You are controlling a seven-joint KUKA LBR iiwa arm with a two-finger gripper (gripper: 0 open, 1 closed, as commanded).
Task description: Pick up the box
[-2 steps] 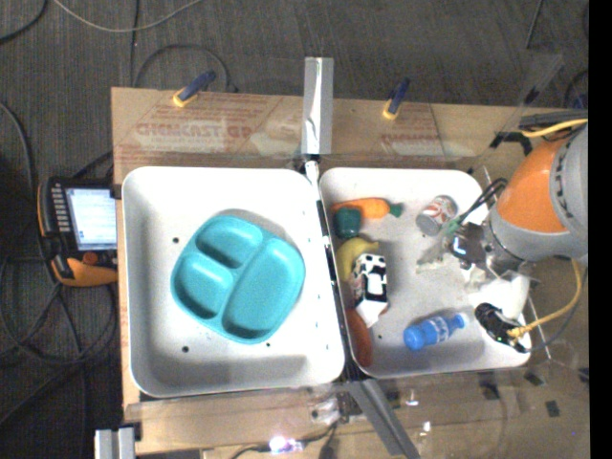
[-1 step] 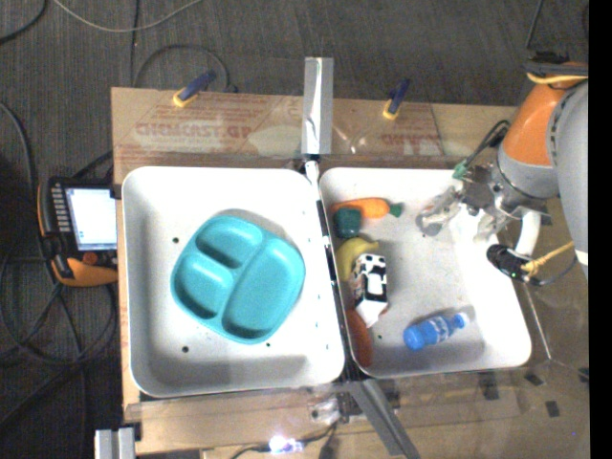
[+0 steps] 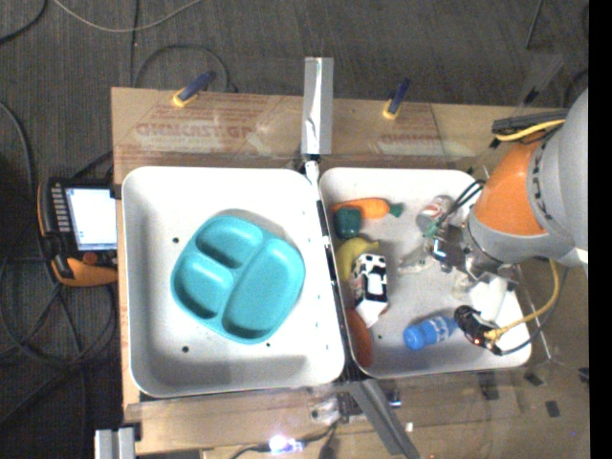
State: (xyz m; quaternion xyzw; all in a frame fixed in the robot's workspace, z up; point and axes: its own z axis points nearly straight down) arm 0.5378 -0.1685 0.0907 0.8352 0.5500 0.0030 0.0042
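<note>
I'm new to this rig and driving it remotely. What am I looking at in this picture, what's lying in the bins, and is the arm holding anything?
One fixed camera looks down at a slant on a bench with two shallow white bins. The grey arm with the orange band reaches in from the right, over the right bin. Its gripper sits low near that bin's back; I cannot tell whether it holds anything. The left bin holds a teal divided plate. The right bin holds a black-and-white box, a yellow banana-like item, an orange carrot-like toy, a dark green item and a blue bottle.
</note>
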